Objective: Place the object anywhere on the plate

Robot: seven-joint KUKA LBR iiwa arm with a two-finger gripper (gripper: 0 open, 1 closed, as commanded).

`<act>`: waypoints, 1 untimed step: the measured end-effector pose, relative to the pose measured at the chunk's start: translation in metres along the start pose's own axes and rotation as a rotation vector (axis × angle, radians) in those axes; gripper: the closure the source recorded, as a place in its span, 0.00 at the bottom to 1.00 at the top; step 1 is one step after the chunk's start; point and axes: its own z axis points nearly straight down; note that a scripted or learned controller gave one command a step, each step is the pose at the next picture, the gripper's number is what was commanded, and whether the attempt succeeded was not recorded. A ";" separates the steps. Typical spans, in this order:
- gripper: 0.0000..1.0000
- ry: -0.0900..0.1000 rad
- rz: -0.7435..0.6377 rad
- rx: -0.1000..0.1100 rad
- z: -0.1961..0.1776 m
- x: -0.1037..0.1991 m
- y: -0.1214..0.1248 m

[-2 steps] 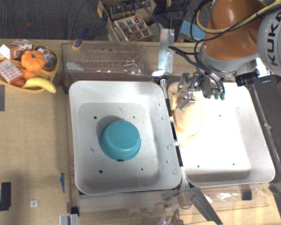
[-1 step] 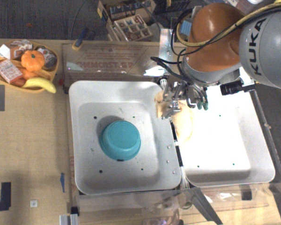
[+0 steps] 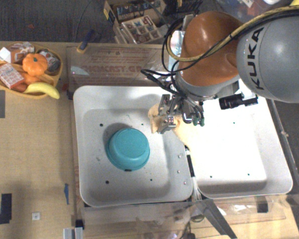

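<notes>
Tan object (image 3: 157, 114) at jaws (image 3: 165, 126), axis unclear

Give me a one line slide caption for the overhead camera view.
KUKA arm lowers its claw at the left bin's rim, beside a teal plate.

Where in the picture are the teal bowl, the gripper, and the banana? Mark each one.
teal bowl (image 3: 128, 149): camera view, middle of its upturned base.
gripper (image 3: 165, 125): camera view, between its fingertips.
banana (image 3: 41, 88): camera view, middle of its curve.

Bench (image 3: 30, 148): two white bins (image 3: 89, 183), perhaps abutting.
</notes>
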 end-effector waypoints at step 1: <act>0.00 -0.001 0.000 0.000 0.000 0.000 0.000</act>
